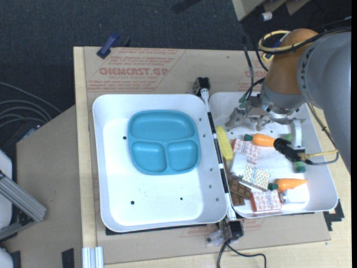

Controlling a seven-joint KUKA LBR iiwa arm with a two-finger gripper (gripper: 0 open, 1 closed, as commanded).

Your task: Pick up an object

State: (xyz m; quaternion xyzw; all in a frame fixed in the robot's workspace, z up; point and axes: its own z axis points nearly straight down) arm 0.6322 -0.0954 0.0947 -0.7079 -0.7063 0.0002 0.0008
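My gripper [249, 119] hangs over the far part of the right bin [326, 177], under the arm's orange band. Just in front of it lies an orange carrot [264, 140]. A yellow corn cob [224, 142] rests along the bin's left wall. A second carrot [290, 183] lies toward the bin's front right, beside a white block [297, 195]. Patterned red-and-white packets [245, 151] and a brown chocolate bar [240, 189] lie between them. Nothing shows in the gripper's grasp.
The left bin [109, 166] holds a blue divided plate [163, 140]. A small blue object [108, 45] lies on the bench's far left corner. The grey arm covers the far right of the right bin.
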